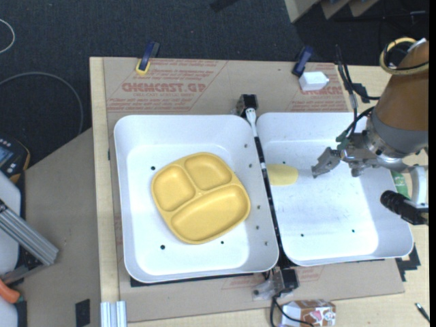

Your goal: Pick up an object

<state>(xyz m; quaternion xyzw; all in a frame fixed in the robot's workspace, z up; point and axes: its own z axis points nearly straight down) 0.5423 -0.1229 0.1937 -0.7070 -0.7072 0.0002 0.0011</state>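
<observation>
A: One small pale-yellow lump sat in the right bin, by its left wall. Soft rounded shape.
B: Gripper?
A: Just right of it, fingers apart, nothing between them. Left bin held a yellow divided plate. Board read "CHEMCAST GP".
</observation>
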